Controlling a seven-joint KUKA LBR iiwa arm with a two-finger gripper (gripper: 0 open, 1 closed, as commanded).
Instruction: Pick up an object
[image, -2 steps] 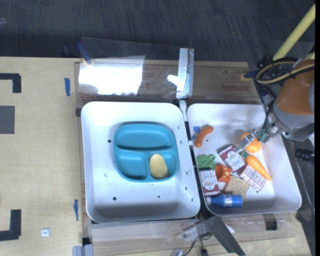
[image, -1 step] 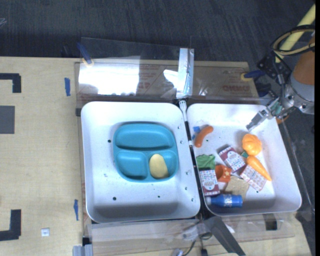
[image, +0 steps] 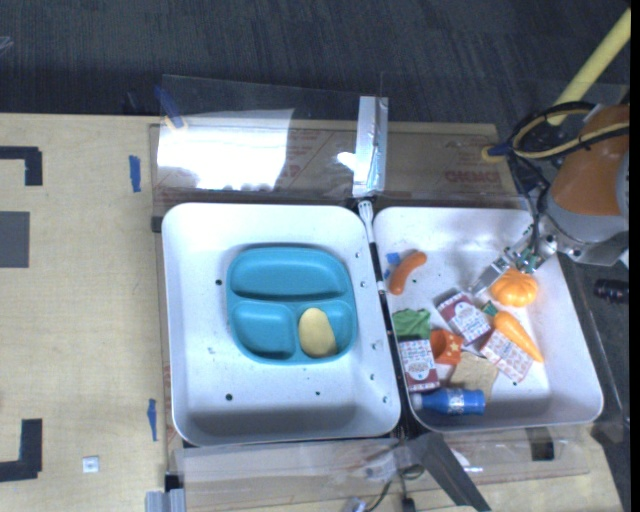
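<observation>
Gripper (image: 503, 268) state unclear; hovering at eleven o'clock of orange pumpkin (image: 515, 289). Best centred squarely over it before descending.

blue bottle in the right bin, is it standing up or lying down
Lying down. The blue bottle rests on its side near the front edge of the right bin, its length running left to right, just below the cracker.

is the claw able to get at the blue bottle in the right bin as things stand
Probably yes. The blue bottle lies at the near edge of the right bin with nothing on top. The claw sits by the small pumpkin, across the pile.
</observation>
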